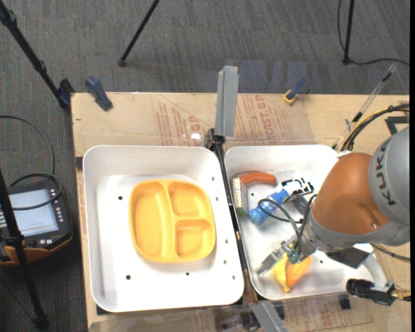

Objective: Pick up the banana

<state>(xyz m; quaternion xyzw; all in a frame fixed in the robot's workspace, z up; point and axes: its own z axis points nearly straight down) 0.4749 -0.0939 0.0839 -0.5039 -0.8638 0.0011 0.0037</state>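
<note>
So you're looking at the grey KUKA arm with the orange band (pixel 353 203) reaching in from the right, wrist hanging low over the right shallow white bin (pixel 263 158). The two-finger gripper (pixel 285 256) is sitting just beside a yellow-orange curved piece, prob. the banana (pixel 292 274), near that bin's front edge. It's lying flat on the bin floor, partly under the tool, so I'm reading this as the approach or close-in step; can't tell if the pincer is released or clenched, wrist's blocking it.

Count, right bin: 1 banana, 1 orange-red curved item (pixel 257 179) by the back wall, 1 blue-and-white object (pixel 268 206) mid-bin w/ cables trailing near it, 1 small black-and-white item (pixel 297 185). Left white bin (pixel 104 171): 1 yellow three-compartment plastic tray (pixel 171 220), centred, well apart from the action. 2 bins total, touching along the middle divider.
</note>
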